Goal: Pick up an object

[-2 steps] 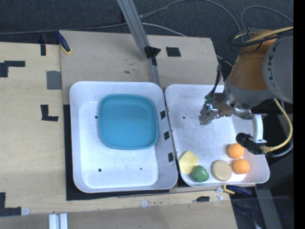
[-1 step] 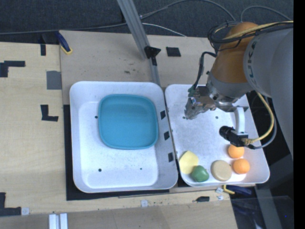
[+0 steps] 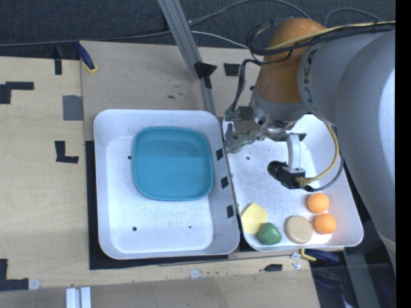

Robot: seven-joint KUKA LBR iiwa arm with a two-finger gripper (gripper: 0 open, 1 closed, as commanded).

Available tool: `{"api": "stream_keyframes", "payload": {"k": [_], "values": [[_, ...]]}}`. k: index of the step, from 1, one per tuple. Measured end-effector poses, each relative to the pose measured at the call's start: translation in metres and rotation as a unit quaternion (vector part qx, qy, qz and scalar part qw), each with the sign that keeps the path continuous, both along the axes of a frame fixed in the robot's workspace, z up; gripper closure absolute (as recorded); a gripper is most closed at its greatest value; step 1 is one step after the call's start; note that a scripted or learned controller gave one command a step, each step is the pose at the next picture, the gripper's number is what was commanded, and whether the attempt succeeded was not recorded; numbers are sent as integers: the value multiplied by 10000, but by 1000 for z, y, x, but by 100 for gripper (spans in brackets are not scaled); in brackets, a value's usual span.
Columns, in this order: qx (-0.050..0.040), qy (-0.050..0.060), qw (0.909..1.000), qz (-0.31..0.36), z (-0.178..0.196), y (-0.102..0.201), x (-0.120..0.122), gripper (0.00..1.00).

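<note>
The grey arm (image 3: 359, 101) reached in from the frame's right. Its gripper (image 3: 241, 133) hung right of centre, pointing down

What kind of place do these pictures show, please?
Most likely a robotics lab bench for pick-up trials: a robot arm reaches over two white bins, loose cables trail behind, and tape marks dot the board.

From my seat the bench (image 3: 38, 172) looks evenly and brightly lit from overhead, with a small hot lamp reflection at the far edge and soft, short shadows inside the left bin (image 3: 106, 172). The white bins wash out a little, most of all the right bin (image 3: 350, 230) beside the arm (image 3: 359, 95). Focus is fair but grainy, and the arm's near bulk looks soft.
</note>
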State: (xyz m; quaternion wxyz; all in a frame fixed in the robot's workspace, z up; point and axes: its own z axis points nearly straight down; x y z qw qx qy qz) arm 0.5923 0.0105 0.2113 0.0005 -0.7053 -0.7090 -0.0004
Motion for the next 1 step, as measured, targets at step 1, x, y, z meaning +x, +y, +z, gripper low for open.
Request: {"api": "stream_keyframes", "payload": {"k": [1], "values": [[-2, 0, 10000, -8, 10, 43, 22, 100]]}}
